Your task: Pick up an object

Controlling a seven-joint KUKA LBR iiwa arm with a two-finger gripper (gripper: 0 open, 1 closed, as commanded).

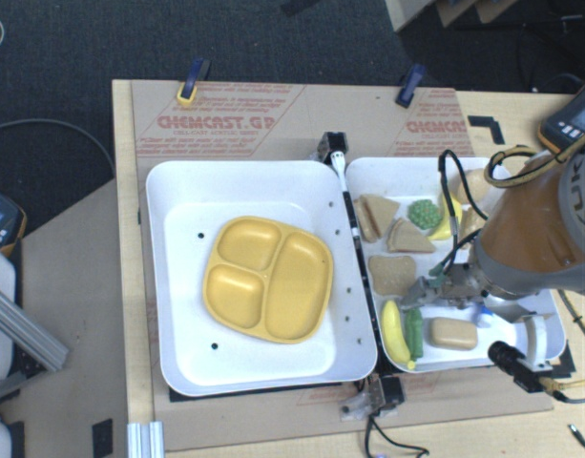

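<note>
Low over the right-hand shallow white bin hangs the claw, at the end of the grey arm with its orange band reaching in from the right. Dark metal parts and cables crowd its tip, so I cannot tell whether it is released or clenched, and nothing can be made out in its grasp.

That bin holds a scatter of small toy foods. A yellow plastic banana lies along the bin's left wall near the front, with a slim dark green pod-shaped piece touching its right side. Just right of those sits a tan rounded block like a bread roll, directly in front of the claw. A flat beige square slab lies just left of the claw. Farther back are a tan triangular wedge, a brown slice-shaped piece near the back left corner, and a round green knobbly ball, with a bit of yellow showing at the ball's right.

The left-hand shallow white bin carries a yellow plastic plate with three compartments, lying flat near its middle. Both bins rest side by side on the cardboard-covered table, whose back edge bears two clamps.
</note>
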